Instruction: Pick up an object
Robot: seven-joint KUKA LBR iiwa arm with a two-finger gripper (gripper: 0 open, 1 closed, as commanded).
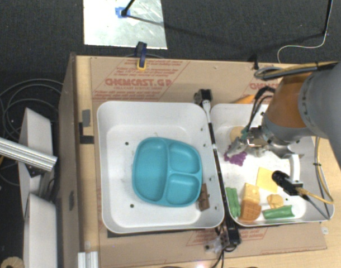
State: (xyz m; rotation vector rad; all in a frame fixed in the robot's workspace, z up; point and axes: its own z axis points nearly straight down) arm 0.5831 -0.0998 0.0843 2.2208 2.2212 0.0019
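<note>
Purple cluster [236, 158]: small, knobbly and grape-like, lying on the floor of the right bin [304, 219], close to that bin's left wall and about midway along it. Sitting just beneath the tool [238, 147], reaching in from the view's right. Not possible to tell whether touching it. Tool state: cannot tell whether released or clenched.

Sharing the same bin:
- Pale tan round piece [236, 133], lying just beyond the cluster toward the far wall.
- Yellow wedge [264, 178], lying near the cluster on its near right side, apart from it.
- Orange-yellow ridged block [250, 201], resting by the near wall.
- Green strip [232, 200], lying beside the block along the left wall.
- Small orange lump [275, 199] and second green piece [279, 211], lying just right of the block.

Crowding the cluster most closely: the tan piece behind and the bin's left wall beside it. Covering the bin's far right part: grey arm [321, 102] with its orange band [285, 108].

Left bin [112, 149]: holding a teal three-compartment plate [167, 172], with a small brown piece [204, 197] lying at the plate's near right edge, touching it or nearly so. Black clamp [203, 97] sitting at the far end of the divide between the two bins.

Writing: red print [138, 82] reading "CHEMCAST GP", showing on the cardboard [176, 71] covering the table beyond the left bin. Smaller red lines around it remaining too small to read.
</note>
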